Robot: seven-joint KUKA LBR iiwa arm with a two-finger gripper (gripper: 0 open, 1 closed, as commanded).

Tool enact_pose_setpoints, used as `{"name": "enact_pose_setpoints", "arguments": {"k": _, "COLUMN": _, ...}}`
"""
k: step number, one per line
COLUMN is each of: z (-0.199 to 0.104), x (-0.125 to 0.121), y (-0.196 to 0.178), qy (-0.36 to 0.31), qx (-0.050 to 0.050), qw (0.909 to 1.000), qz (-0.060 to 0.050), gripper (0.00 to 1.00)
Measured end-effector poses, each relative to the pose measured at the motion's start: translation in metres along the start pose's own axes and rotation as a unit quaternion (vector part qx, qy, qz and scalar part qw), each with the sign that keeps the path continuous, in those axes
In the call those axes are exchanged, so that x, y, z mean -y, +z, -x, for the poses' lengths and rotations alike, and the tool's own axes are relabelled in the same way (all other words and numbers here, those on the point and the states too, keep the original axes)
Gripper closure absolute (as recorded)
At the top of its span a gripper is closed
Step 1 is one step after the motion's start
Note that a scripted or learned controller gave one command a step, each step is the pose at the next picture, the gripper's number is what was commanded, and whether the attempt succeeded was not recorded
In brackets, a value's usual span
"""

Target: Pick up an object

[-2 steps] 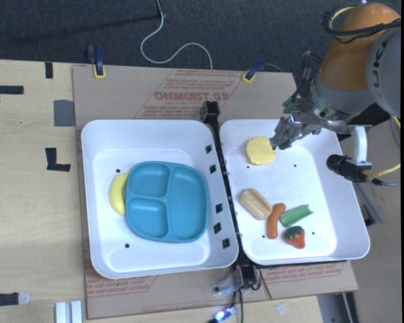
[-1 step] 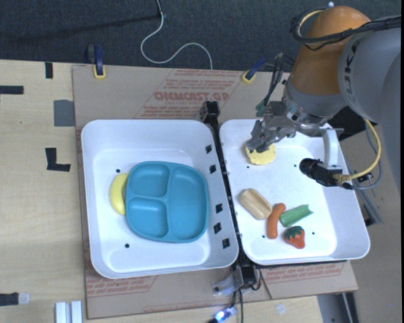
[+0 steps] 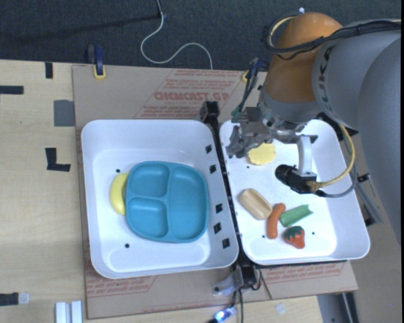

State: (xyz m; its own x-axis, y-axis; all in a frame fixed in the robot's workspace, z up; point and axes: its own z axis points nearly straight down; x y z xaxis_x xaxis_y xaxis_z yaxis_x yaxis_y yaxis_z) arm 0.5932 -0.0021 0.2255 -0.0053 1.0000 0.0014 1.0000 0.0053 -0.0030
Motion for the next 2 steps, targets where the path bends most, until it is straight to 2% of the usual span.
{"name": "enact_pose_setpoints", "arguments": {"k": 2, "z": -0.099, "x": 0.029, "y": 0.016, "qy": 0.000, "qx": 0.000, "qw": 1.0000, "qz": -0.001, "gripper": 1.00}}
